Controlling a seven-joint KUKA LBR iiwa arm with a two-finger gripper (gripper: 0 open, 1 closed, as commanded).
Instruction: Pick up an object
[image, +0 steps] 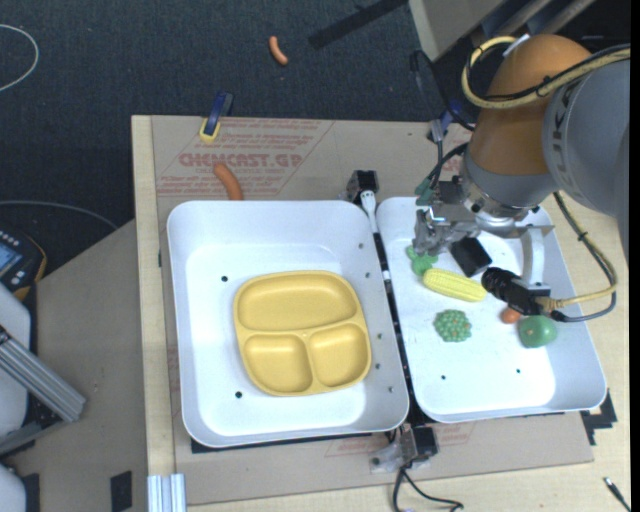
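Starting at the near edge of the bench (100, 330), a cable connector sits just below the seam between the two bins. Behind it on the left lies the left bin (190, 300), carrying a yellow three-compartment plate (300, 330) that rests flat near its middle; the plate looks like a drop target rather than something to grasp.

The right bin (560, 385) holds the candidates for the pick. Nearest is a green bumpy ball, perhaps toy broccoli (452, 325), lying alone on the white floor. Just right of it are a green round fruit (537, 331) and a small orange piece (511, 315), touching or nearly so. A little farther back a yellow corn cob (454, 286) lies slanted, with a small green item (421, 261) by its left end.

The gripper (432, 235) hangs directly over that green item and the cob's left end, reached in low from the right, probably because the program has chosen this cluster as its target. Whether the fingers are spread or closed I cannot tell; dark hardware and cables crowd the wrist, and nothing is visibly caught between them. The tight grouping could make a clean grasp awkward.

Beyond the bins, an orange carrot-like toy (229, 181) and a blue-yellow clip (214, 117) rest on the cardboard, and another orange piece (278, 49) lies on the dark floor.
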